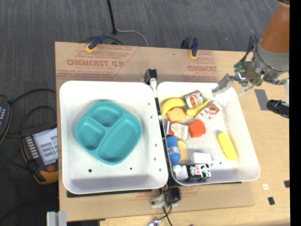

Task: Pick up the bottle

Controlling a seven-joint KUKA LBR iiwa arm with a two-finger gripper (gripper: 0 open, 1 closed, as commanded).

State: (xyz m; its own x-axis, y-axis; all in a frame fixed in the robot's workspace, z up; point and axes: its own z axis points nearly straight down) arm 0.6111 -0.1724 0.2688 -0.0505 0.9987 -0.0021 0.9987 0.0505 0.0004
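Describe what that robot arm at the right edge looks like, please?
The arm shows a rounded orange band above a pale grey wrist ring. Below that sits a cluttered metal gripper with small green and dark parts, ending in slim grey fingers that point toward the right white bin.

Two white bins sit side by side on the desk (pixel 275 164). The left bin (pixel 70 173) holds a teal plate (pixel 109 132) with three compartments. The right bin (pixel 244 145) is crowded: a blue bottle (pixel 173 152) lies along its 9 o'clock wall, a banana (pixel 170 104) at 11 o'clock, an orange block (pixel 197 128) near the centre, a yellow piece (pixel 227 145) at 3 o'clock. The tool (pixel 220 87) hangs over the bin's 1 o'clock corner, well apart from the bottle.
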